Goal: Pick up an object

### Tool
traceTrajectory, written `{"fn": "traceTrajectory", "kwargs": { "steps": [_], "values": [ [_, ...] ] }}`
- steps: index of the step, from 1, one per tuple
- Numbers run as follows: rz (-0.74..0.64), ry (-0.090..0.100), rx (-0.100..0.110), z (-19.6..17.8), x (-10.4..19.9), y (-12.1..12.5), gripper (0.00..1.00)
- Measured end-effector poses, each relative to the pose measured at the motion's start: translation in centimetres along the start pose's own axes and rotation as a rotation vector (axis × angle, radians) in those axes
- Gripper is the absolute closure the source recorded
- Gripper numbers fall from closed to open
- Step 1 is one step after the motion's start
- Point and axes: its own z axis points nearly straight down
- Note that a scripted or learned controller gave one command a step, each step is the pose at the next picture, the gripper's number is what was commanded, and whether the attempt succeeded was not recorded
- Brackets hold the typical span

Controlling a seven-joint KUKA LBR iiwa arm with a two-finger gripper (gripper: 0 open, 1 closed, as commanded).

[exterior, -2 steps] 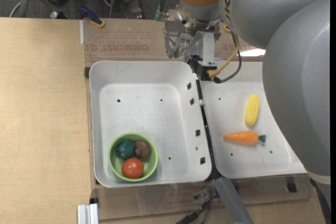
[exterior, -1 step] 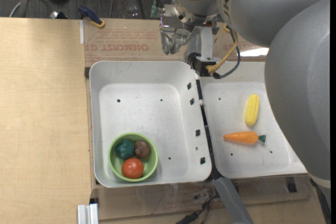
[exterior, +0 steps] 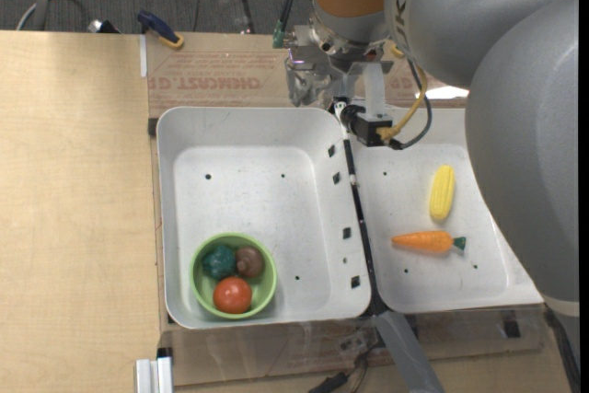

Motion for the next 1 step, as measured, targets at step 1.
{"fn": "traceTrajectory", "kwargs": {
  "steps": [1],
  "values": [
    [0.040, 0.001, -0.003, -2.63, 1.56, -1.44, 1.00]
  ]
}}
